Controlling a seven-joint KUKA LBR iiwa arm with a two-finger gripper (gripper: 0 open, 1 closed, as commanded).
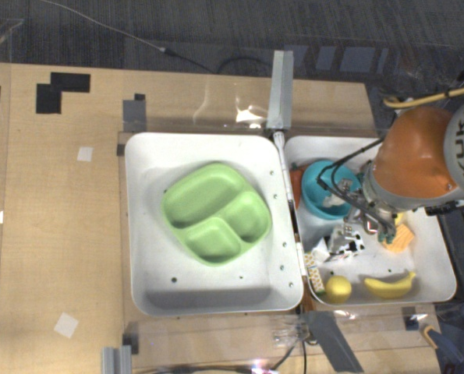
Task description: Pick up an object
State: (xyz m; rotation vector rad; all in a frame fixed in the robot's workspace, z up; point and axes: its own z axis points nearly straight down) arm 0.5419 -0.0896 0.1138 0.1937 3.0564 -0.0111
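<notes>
Two white bins sit on the tabletop; the end effector (355, 236) hovers low in the right bin (448, 275), grip state unclear. Nearest, the curved yellow plastic banana (388, 286) lies lower right, long axis horizontal.

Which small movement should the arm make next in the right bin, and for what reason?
Probably a short descent: the pincer hangs in the shallow white right bin, above a small black-and-white object. I cannot tell whether it holds anything. The yellow banana and the round yellow lemon-like fruit lie nearer the front wall.
</notes>
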